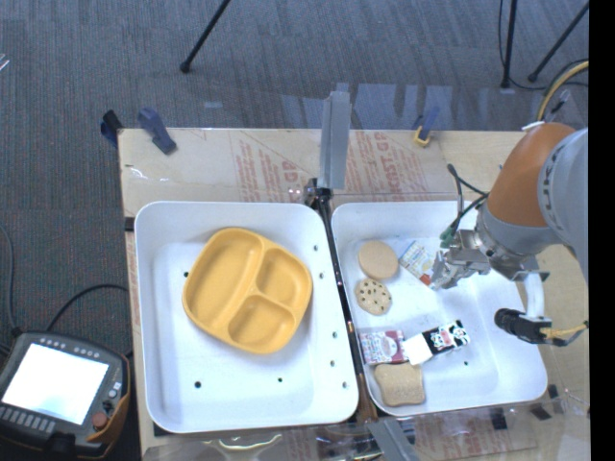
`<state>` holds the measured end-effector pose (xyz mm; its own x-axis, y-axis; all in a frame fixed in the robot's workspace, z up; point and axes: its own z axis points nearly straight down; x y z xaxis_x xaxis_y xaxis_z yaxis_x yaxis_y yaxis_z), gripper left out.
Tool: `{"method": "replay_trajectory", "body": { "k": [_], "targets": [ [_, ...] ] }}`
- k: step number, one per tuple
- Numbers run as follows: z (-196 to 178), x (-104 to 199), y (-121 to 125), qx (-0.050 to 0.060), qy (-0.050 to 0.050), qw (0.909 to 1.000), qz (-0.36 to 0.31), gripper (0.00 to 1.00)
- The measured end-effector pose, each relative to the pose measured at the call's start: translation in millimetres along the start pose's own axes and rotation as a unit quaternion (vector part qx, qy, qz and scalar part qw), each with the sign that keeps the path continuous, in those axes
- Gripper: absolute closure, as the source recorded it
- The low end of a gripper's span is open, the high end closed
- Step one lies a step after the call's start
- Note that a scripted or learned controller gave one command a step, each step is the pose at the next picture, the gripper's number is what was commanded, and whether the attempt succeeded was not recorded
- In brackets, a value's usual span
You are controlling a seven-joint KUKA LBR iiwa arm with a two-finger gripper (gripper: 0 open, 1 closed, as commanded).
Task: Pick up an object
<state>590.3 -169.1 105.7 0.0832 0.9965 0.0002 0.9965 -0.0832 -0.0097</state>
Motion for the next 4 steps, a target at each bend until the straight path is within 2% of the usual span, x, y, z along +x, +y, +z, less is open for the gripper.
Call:
{"method": "replay_trajectory", "body": {
  "k": [1,2,3,4],
  "targets": [
    [0.5,1.0,-0.1,0.001,0.0,1.0,0.0,0.0],
    [19.1,2.6,12.9,-0.003,0.0,0.9995,0.032,0.0],
    [9.3,3.2,12.9,-0.002,0.0,0.9996,0.028,1.0],
    [9.7,3.9,12.9,-0.001,0.0,0.9996,0.027,0.0]
  ]
}}
